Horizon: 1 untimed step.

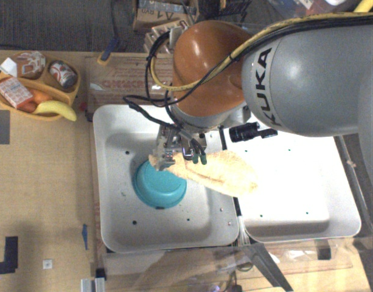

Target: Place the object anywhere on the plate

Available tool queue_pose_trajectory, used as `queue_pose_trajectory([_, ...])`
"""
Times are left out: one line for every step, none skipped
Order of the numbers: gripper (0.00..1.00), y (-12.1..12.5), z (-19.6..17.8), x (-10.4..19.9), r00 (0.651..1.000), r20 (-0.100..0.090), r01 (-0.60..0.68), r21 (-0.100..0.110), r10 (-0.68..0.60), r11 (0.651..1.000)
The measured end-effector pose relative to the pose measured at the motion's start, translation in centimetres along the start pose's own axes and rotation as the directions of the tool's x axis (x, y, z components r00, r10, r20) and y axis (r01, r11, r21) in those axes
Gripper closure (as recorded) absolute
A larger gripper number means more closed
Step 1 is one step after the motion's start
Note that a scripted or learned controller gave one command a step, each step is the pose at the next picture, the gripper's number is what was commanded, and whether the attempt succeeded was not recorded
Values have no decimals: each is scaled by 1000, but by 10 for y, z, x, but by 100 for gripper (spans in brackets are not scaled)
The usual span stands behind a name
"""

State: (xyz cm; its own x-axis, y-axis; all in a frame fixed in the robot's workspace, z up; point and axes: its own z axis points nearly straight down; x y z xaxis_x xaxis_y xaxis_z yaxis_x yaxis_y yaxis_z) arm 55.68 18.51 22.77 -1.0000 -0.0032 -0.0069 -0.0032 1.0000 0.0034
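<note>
Robotics lab test cell

A lab is indicated by the large grey industrial arm (308, 66) marked KUKA, loose black and yellow cables (156, 72), two shallow white plastic bins (113, 163) fixed on a pale wooden worktop (40, 187), and stacked cardboard boxes (162, 8) behind.

Clutter beside the bins

A yellow tray (28, 105) of snacks with a banana (55, 109) sits on the worktop (40, 187), left of the left bin (113, 224); cardboard boxes (159, 11) behind.
</note>
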Motion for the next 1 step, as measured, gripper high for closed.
queue_pose_trajectory([0, 0, 0, 0, 1000, 0, 0, 0, 0, 1000])
